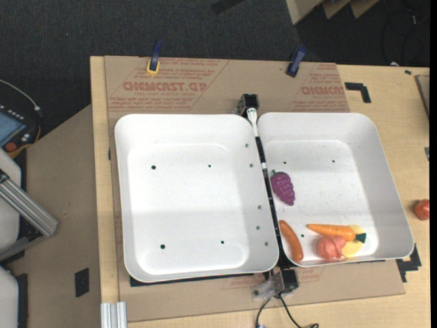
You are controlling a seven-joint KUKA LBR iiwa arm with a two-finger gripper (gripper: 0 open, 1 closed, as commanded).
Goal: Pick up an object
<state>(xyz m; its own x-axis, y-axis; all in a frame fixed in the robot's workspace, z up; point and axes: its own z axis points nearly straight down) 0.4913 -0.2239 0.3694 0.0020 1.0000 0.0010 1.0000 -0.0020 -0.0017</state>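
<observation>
Several toy foods lie in the right bin (369, 142). A purple bunch of grapes (283, 187) rests against its left wall. Near the front edge lie an orange-red sausage-shaped piece (291, 241), an orange carrot with a dark green tip (333, 230), a pink rounded piece (328, 248) and a small yellow piece (351, 249) touching it.
The left bin (136, 183) sits beside the right one on a cardboard-covered bench (205, 80). A small orange-red object (422, 210) lies on the bench right of the right bin. Blue clamps (155, 57) hold the board's far edge.
</observation>
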